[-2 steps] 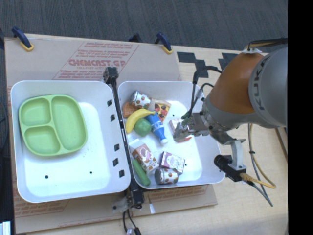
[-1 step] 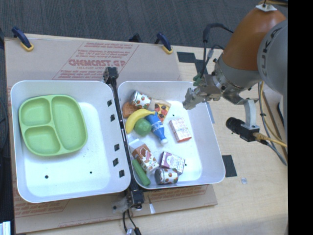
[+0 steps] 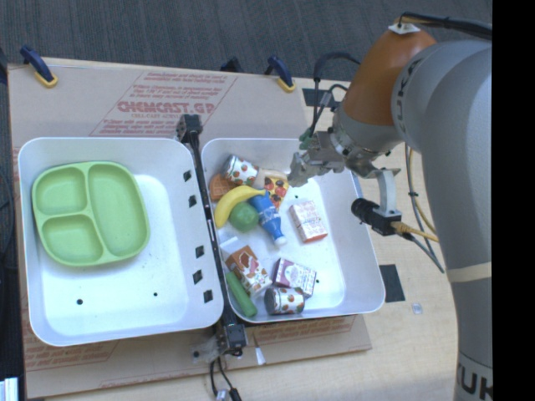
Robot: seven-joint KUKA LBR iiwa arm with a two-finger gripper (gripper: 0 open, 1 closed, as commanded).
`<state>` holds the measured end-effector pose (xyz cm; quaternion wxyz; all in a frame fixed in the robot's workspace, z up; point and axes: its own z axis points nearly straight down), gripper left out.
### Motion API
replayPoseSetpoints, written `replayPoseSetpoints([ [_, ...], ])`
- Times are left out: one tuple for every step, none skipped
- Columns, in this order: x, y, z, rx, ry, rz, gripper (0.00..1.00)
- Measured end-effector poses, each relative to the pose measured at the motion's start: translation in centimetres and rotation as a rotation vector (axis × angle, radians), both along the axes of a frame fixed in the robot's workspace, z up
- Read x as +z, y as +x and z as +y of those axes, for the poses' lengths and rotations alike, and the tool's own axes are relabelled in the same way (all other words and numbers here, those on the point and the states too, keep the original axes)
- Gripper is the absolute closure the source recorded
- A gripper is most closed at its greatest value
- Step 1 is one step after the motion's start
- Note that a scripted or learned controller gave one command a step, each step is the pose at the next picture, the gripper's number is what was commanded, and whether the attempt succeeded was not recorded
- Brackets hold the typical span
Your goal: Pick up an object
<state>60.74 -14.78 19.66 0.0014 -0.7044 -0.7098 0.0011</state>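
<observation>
My gripper (image 3: 299,174) hangs over the back of the right bin (image 3: 355,257), just right of a small colourful packet (image 3: 276,187). To its left lie a printed can (image 3: 241,170) and a yellow banana (image 3: 233,201). In front of these are a green ball (image 3: 244,216) and a blue bottle (image 3: 269,216). A red-and-white carton (image 3: 308,221) lies just in front of the gripper. Nothing shows held by it.
Near the right bin's front lie a brown box (image 3: 248,268), a purple carton (image 3: 295,276), a tin (image 3: 284,301) and a green cucumber (image 3: 239,296). The left bin (image 3: 159,299) holds a green divided plate (image 3: 89,212). The arm's bulk (image 3: 418,98) looms over the right side.
</observation>
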Motion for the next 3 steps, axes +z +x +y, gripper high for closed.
replayPoseSetpoints([
  [5.2,-6.0,2.6,-0.002,0.000,-0.002,1.00],
  [3.0,-6.0,3.0,-0.001,0.000,0.001,1.00],
  [3.1,-6.8,4.2,0.000,-0.001,0.000,1.00],
])
